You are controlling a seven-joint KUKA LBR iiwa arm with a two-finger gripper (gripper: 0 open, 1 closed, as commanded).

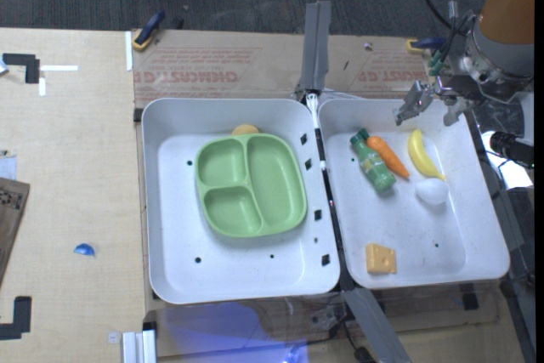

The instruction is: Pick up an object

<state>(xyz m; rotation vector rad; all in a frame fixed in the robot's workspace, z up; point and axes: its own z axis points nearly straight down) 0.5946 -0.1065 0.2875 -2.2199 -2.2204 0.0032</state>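
The right bin [476, 263] holds a green bottle [374, 163] with an orange carrot [389, 155] leaning against it, a yellow banana [422, 155], a white egg [432, 193] and a yellow cheese wedge [382, 259]. My gripper [431, 110] hangs over the far edge of this bin, just above the banana's far tip. It is open, with nothing between its fingers [410, 107]. The left bin [161, 251] holds a green divided plate [252, 184], and a small orange-yellow object [245, 130] peeks out behind it.
A grey divider post [316, 47] stands at the back between the bins. Cardboard [221, 64] lies behind the left bin. On the wooden bench to the left sits a small blue piece [83, 250]. Cables [444, 8] hang near the arm's wrist.
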